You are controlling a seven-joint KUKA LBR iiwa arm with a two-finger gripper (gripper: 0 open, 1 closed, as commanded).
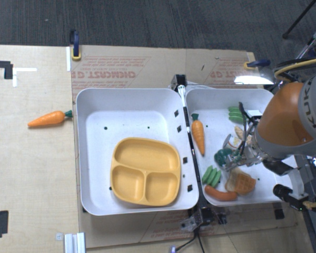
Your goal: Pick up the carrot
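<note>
An orange carrot [198, 134] with a green top lies in the right bin [221, 99], close to its left wall and pointing toward the front. A second carrot [48, 119] rests on the bench to the left of both bins. My gripper [236, 155] is low in the right bin, to the right of the bin's carrot and apart from it. It sits among the toy foods near a dark green piece [223, 156].
The right bin also holds green beans [211, 176], a sausage [220, 194], a waffle [241, 183] and a green piece [235, 114] at the back. A yellow divided plate [146, 171] lies in the left bin [126, 101]. The arm's orange band [284, 117] overhangs the right bin's right side.
</note>
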